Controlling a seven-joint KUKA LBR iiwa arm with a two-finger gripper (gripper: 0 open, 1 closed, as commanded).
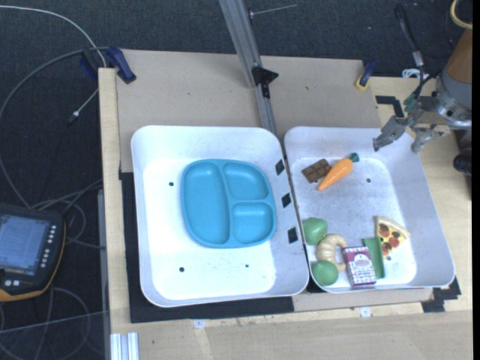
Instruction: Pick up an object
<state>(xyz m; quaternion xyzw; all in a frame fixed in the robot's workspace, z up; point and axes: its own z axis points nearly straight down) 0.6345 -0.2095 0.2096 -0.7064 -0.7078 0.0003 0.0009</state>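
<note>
Nearest, along the bench's (pixel 225 336) front edge, the two white bins sit side by side on the pale board. At the six o'clock end of the right bin (pixel 427 223) a small cluster lies packed together: a round green fruit (pixel 325 273) at the near rim, a pale bagel-like ring (pixel 331 247) just behind it, and another green piece (pixel 314 229) beyond that at about eleven o'clock from the ring. Touching the ring's right side is a small dark-red box (pixel 360 267) with a printed label too small to read, and a green strip (pixel 376 255) lies beside the box at its three o'clock. A toy pizza slice (pixel 391 234) rests just past them, toward one o'clock of the box.

Leftward, the left bin (pixel 154 276) bears a blue divided tray (pixel 227 202) with three compartments, lying flat near its middle.

Farther back in the right bin, an orange carrot (pixel 337 172) lies tilted, its green top pointing to one o'clock; a brown chocolate-like block (pixel 315 170) touches its lower end at nine o'clock.

Farthest, the gripper (pixel 406 137) hangs over the bin's far right corner, at two o'clock from the carrot and well apart from it. Its two fingers are spread wide, nothing between them. A grey pole (pixel 244 43) rises behind the bins at twelve o'clock.
</note>
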